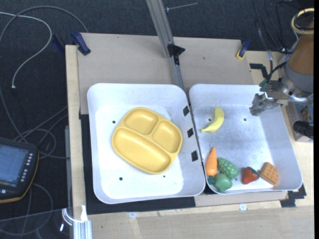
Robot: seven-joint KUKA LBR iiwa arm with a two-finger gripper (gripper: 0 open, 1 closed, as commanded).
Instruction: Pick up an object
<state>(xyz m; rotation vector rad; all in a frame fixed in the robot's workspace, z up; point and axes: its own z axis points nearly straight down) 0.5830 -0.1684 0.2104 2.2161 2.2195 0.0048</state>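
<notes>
The gripper (259,103) is being held above the right bin's far edge, its state indiscernible; the banana (214,120) is lying leftward, seemingly nearest.

A wooden bench (124,59) carried two white bins; the left bin (102,133) held a yellow sectioned plate (147,140). A metal pole (162,21) slanted over the bench's far edge. Blue clamps (79,43) gripped its corners, cables (25,44) lay on the dark floor, and a handheld pendant (15,168) sat at left.

Bright, even overhead light; soft shadows, slightly grainy picture.
</notes>
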